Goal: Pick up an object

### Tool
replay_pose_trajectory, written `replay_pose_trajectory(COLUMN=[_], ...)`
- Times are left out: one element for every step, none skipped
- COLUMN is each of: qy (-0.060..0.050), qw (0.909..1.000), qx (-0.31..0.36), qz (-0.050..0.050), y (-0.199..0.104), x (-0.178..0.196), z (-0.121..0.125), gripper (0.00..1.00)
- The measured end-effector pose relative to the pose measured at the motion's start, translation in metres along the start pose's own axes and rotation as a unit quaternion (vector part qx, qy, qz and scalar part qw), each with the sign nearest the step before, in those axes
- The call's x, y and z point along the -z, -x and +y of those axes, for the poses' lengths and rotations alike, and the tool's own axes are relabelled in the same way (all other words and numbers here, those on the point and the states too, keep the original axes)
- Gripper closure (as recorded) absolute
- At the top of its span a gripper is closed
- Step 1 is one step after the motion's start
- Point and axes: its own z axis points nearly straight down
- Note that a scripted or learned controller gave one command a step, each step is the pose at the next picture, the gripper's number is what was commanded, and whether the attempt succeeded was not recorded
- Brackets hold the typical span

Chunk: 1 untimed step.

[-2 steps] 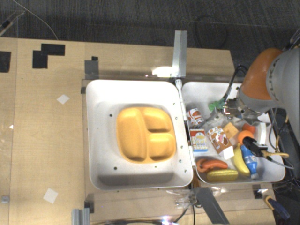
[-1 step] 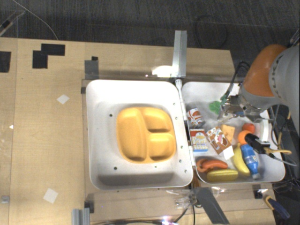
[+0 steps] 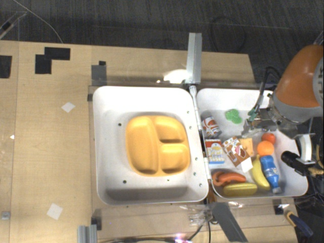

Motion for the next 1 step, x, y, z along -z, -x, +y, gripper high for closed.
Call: replay_pose_trajectory(qy=[-0.002], qw=[0.9995], qx=[0.033], qz=[-0.001], y=[0.0621], x=[0.0168], z=[-0.0572], gripper=[1.0])
